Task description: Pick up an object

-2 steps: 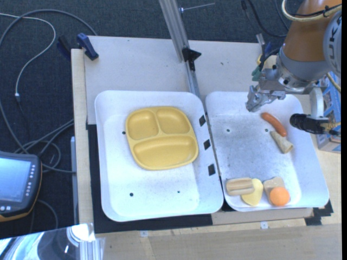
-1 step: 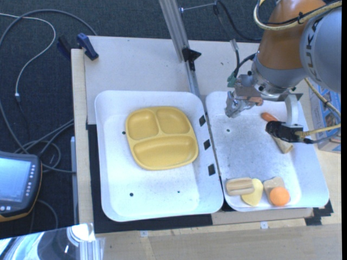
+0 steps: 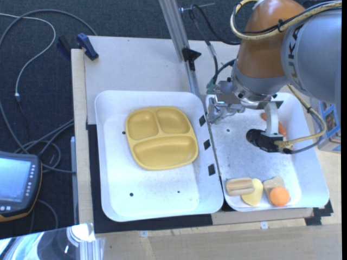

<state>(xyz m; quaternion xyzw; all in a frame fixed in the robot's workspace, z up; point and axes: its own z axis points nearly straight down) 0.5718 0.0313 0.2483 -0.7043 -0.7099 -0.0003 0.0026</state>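
Reaching arm: one grey arm [image 3: 320,53] with an orange band, coming in from the right over the right bin.
Pincer: one pincer [image 3: 217,108], low over the upper left corner of the right bin; whether it is released or clenched cannot be told, and nothing is seen held in it.
Bins: two shallow white bins, smooth plastic with rounded corners, side by side on the pale bench [image 3: 135,64]: the left bin [image 3: 108,145] and the right bin [image 3: 238,161].
Left bin holds: one yellow plate [image 3: 161,137], glossy, rounded, split into three compartments.
Right bin holds: five small pieces.
Near edge of right bin: one tan roll [image 3: 239,186], oblong; one pale yellow wedge [image 3: 251,195] touching it; one orange ball [image 3: 279,196]; one tan block [image 3: 272,183] just behind the ball.
Far right of right bin: one orange stick [image 3: 281,128], partly hidden, well apart from the other four.
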